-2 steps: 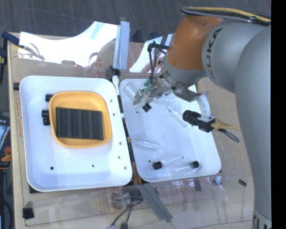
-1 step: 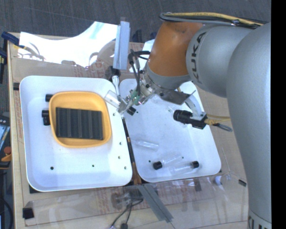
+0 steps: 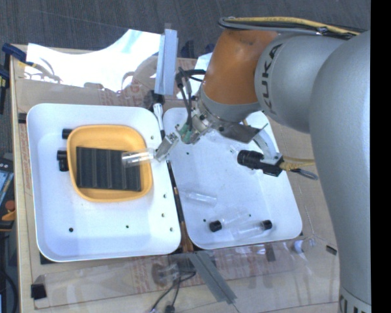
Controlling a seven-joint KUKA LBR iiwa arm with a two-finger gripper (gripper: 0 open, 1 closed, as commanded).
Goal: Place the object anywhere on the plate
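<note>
A yellow plate [image 3: 91,137] lies in the left bin [image 3: 45,220] with a black ribbed block [image 3: 107,168] resting on it. My gripper [image 3: 158,152] reaches from the right bin over the divide between the bins, at the plate's right rim. A clear tube [image 3: 136,156] sticks out leftward from between the fingertips and hangs over the plate's right part, just above the black block. The gripper is shut on the tube's right end.
The right bin [image 3: 280,194] holds a black-capped vial [image 3: 214,225], a clear tube with a black cap [image 3: 254,227] and another clear tube [image 3: 200,197]. Two small black pieces [image 3: 63,155] sit left of the plate. The arm's bulk covers the right bin's upper part.
</note>
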